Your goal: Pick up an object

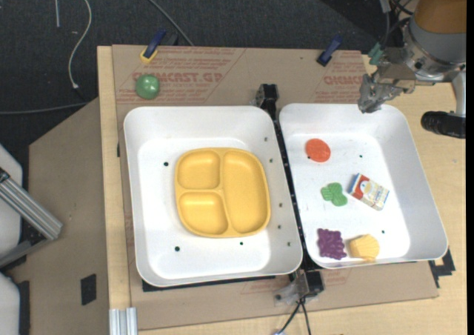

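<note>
Well, the hand [370,104] hovers over the right white bin's [422,178] far rim (fingers apart or together, I cannot tell). Nearest below it lies a flat round orange-red toy piece [318,150], probably light, stiff, best pinched across its edges.

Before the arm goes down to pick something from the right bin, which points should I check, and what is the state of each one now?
1. Tool above the right bin: ok, over its far edge.
2. Tool carries nothing: cannot tell.
3. Orange disc free to grasp: ok, it lies apart from the others.
4. Green piece and small carton separated: ok, a gap shows.
5. Purple piece and yellow piece separated: not ok, close together.
</note>
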Tool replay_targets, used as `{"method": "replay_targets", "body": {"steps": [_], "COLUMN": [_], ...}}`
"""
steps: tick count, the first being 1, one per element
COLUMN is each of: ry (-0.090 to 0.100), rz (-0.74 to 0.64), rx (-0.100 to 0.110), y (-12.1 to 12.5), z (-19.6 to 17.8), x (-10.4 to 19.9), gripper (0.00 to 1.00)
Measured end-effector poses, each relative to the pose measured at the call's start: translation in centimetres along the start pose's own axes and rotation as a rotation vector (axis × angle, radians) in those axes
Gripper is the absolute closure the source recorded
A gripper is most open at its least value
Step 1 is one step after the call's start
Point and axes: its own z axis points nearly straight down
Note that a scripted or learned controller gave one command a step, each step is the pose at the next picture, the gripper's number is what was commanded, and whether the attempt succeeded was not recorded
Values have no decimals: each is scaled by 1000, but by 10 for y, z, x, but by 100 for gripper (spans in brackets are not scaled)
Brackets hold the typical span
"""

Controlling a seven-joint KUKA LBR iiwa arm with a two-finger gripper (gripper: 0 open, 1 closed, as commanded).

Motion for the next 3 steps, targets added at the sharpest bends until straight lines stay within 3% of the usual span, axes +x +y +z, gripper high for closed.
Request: {"method": "replay_targets", "body": {"steps": [3], "ry": [1], "rz": [-1], "rx": [3], "y": [-60], "z": [55], "x": [155], "gripper": [100]}}
